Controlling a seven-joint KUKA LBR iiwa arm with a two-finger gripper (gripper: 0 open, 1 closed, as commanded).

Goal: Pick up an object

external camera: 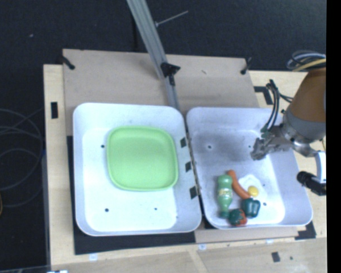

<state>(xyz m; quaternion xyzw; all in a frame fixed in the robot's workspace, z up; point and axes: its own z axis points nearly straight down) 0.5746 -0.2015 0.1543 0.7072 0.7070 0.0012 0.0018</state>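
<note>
Camera view: a cluster of small plastic toy foods is seen below and slightly left of the claw [260, 151], well apart from it, in the near corner of the right white bin [216, 131]. A pale green bottle-shaped toy [224, 191], an orange carrot-like piece [238, 184] and a dark green pepper-like piece [250, 207] lie touching. They are judged light, rigid and smooth, likely slippery; the bottle is best taken across its narrow body. Whether the claw is released or clenched cannot be told. A square light green plastic plate [142, 158] sits in the left white bin [91, 152] on the wooden tabletop [216, 67].
</note>
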